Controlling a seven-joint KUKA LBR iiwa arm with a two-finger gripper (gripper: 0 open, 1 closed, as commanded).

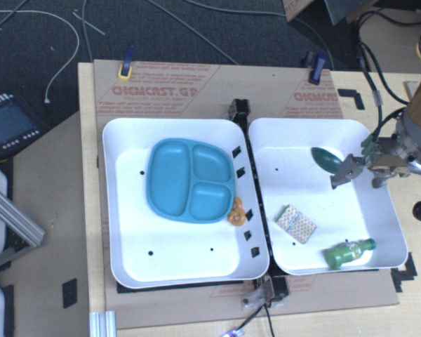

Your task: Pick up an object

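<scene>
— Hand (361, 175) first: where is it, and has it got anything?

— Over the right bin (295, 135), by its right wall, reaching in from the right. Two dark fingers (342, 176) are spread apart with bare white floor between them. Nothing sits in its grip.

— Now sweep from the left for me.

— Left bin (126, 209) holds a blue divided plate (190, 180) with three compartments, lying flat near the middle. Just off the plate's lower right edge is a small orange-tan thing (236, 213), possibly a toy, too small to name. Black clips run down the seam between the bins.

— And the right bin?

— A checkered packet (296, 224) lies near the centre. Above and right of it a dark green spoon (327, 159) rests with its bowl just left of the fingers, close but seemingly not touching. A green bottle (349, 252) lies on its side by the near wall.

— Underneath it all?

— A table (91, 188) covered in printed cardboard.
</scene>
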